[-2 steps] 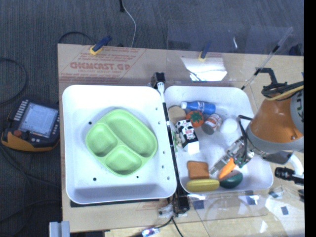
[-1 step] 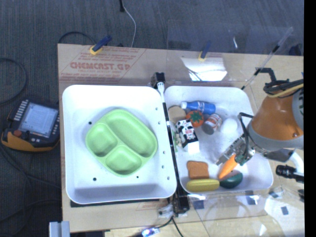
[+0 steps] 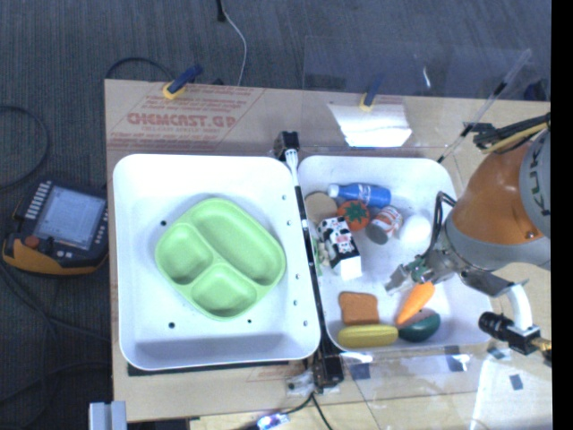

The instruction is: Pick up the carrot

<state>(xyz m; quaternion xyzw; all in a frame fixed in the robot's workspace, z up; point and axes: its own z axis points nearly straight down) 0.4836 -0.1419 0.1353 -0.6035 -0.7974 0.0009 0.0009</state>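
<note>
Camera view, from above the bench: the gripper (image 3: pixel 414 276) hangs low in the right bin (image 3: pixel 313 240), its tip right at the upper end of the carrot (image 3: pixel 414 301). Whether its fingers are apart or closed cannot be told from this angle, and no part of the carrot can be seen between them, so a grasp cannot be confirmed. The carrot lies tilted near the bin's front right, its lower end touching a dark green vegetable (image 3: pixel 421 326). Just beside it sit a yellow banana-like piece (image 3: pixel 367 335) and an orange-brown block (image 3: pixel 359 307). Further back are a white egg (image 3: pixel 414 233), a blue bottle (image 3: pixel 361 193) and a black-and-white carton (image 3: pixel 337 240). The left bin (image 3: pixel 134 267) holds a green divided plate (image 3: pixel 220 256). By appearances the approach is complete; the closing and the lift remain.
</note>
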